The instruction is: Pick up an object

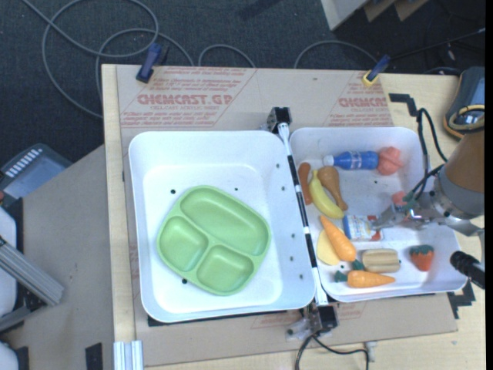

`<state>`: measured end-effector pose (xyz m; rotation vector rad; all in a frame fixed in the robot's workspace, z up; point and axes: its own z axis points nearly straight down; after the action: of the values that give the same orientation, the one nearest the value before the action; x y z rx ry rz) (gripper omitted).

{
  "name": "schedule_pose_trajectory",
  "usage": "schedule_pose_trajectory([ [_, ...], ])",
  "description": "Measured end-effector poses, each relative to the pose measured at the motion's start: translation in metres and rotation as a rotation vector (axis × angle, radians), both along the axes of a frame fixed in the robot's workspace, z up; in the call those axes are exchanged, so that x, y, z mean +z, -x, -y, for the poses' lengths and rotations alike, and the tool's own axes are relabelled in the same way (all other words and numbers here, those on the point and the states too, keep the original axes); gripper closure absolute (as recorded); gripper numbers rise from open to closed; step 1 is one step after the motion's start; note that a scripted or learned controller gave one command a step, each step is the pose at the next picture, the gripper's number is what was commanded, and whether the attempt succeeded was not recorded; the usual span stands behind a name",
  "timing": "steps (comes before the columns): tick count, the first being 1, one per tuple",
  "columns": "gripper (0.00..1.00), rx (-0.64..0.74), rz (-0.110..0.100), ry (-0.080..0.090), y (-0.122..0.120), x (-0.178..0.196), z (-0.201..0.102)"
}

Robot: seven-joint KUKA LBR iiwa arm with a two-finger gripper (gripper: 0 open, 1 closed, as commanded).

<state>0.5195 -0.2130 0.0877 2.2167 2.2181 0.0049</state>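
Here the pincer hovers low in the right bin, just beside a small white packet; whether it is wide or narrow cannot be told.

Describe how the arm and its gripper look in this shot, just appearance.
The arm enters from the view's right edge: a rounded orange-brown band above a grey wrist section. Below it sits the gripper, a compact cluster of silvery-grey metal parts with dark joints. A black cable loops beside the arm. No markings are legible.
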Motion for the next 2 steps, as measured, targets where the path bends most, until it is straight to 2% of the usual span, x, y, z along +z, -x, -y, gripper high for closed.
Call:
schedule_pose_trajectory([
  [1, 0.00, 0.001, -0.004, -0.001, -0.071, -0.003, -0.033],
  [2, 1.00, 0.002, -0.002, 0.001, -0.071, 0.007, -0.033],
])
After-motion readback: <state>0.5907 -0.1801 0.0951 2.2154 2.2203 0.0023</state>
